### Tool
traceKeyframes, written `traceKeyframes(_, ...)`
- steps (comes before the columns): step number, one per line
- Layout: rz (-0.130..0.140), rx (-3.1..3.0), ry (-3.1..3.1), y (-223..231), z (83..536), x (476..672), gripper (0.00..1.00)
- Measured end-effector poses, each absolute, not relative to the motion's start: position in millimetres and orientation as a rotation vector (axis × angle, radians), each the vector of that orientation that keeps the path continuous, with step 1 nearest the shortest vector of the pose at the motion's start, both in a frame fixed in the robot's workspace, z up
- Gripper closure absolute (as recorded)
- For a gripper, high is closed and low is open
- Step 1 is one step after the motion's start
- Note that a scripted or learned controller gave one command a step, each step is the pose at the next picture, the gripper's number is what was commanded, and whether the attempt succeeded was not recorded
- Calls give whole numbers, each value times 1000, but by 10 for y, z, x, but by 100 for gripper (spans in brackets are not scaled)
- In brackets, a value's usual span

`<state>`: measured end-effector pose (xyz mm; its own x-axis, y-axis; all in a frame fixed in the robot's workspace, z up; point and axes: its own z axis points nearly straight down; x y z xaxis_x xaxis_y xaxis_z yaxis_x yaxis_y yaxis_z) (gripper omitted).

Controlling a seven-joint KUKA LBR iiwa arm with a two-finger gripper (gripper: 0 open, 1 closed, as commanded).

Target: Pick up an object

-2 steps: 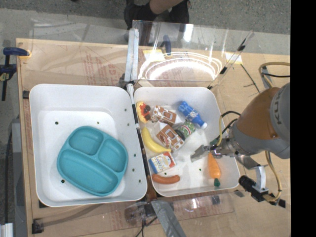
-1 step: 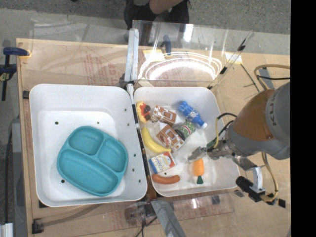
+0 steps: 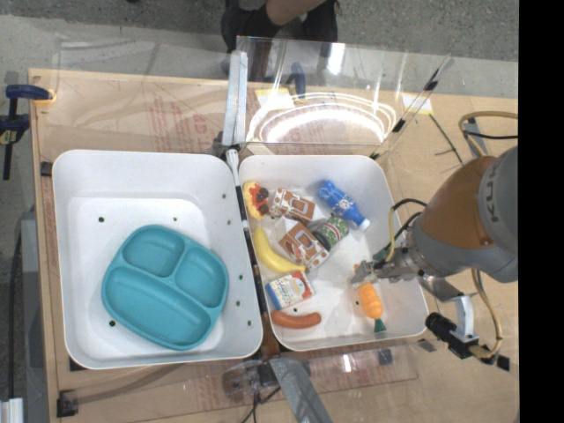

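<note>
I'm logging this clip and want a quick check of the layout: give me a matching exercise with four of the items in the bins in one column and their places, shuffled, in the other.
Items:
1. teal divided plate
2. banana
3. blue bottle
4. carrot

Places:
A. right bin, far side, toward the right wall
B. left bin, lying flat toward its near side
C. right bin, near right corner, just below the claw
D. right bin, along its left wall

Pairs: 1-B, 2-D, 3-A, 4-C
</note>
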<state>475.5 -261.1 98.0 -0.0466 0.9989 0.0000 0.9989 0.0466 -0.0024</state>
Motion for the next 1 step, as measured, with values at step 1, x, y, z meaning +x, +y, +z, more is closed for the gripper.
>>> traceKeyframes(1,0,-2185,-2258,-2307,1967,5267,100)
